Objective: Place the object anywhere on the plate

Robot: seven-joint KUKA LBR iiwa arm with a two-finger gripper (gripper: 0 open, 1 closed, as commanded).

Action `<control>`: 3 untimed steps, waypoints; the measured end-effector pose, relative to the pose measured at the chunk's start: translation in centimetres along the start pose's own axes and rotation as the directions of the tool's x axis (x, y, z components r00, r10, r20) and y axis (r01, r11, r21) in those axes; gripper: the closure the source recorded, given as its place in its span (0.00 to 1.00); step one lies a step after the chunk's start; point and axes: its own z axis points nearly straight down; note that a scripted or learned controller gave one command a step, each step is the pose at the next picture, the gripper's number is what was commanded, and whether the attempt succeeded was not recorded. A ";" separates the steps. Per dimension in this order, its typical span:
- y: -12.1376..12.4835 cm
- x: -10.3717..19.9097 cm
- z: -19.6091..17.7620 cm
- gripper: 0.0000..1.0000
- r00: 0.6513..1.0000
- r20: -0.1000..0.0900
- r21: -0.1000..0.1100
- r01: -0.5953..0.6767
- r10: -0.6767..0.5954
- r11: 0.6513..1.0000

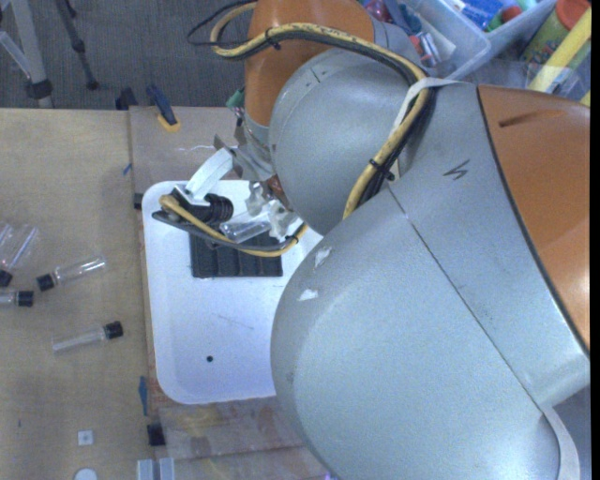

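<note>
My grey arm (422, 281) with its orange band reaches in from the right and covers most of the scene. The gripper (246, 225) hangs low over the far part of a white bin (202, 375), with yellow and black cables looped around its wrist. Directly under it a dark, ribbed rectangular piece (234, 261) lies flat on the bin floor. I cannot tell whether the gripper touches that piece or sits just above it. The arm hides the right bin and anything in it.
Several clear vials with black caps (89, 334) lie on the wooden bench left of the bin. A small dark speck (209, 357) sits on the bin floor near the front. A blue clamp (167, 117) is at the far edge. Colourful clutter (525, 23) stands at the back right.
</note>
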 end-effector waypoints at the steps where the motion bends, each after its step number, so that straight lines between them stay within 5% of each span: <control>1: 0.0 0.0 0.0 0.00 1.000 0.001 0.001 0.001 -0.001 1.000; 2: -5.2 -9.3 6.0 0.00 0.944 -0.002 0.000 -0.331 0.331 0.944; 3: -6.8 -11.5 15.9 0.00 0.954 -0.003 0.001 -0.301 0.301 0.954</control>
